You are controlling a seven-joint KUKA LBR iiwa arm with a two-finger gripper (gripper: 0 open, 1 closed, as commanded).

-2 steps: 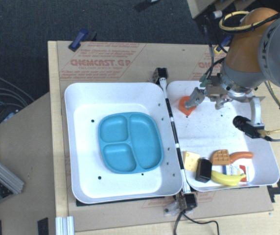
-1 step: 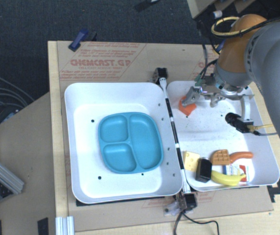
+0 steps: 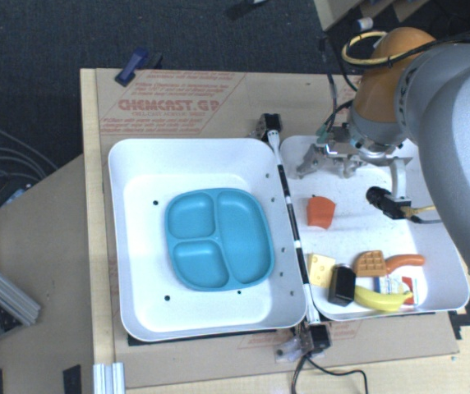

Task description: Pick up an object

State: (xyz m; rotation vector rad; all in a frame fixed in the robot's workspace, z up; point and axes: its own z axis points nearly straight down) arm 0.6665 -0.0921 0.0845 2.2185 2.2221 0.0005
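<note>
1. Orange block [image 3: 320, 211]: upper middle of right bin [image 3: 444, 290], lying toward the camera and slightly left of gripper [image 3: 331, 163], near but apart.
2. Small, chunky, orange-red, squarish with no marked long axis; standing alone, well apart from the food pile [image 3: 375, 281] at the bin's near end.
3. Gripper: poised at the bin's far rim; fingers spread, nothing between them.
4. Left bin [image 3: 128, 220]: blue tray [image 3: 218, 238], divided in three.

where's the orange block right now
The orange block sits in the right bin, near its left wall, apart from the toy food pile toward the near edge. The gripper hovers just beyond it.
</note>
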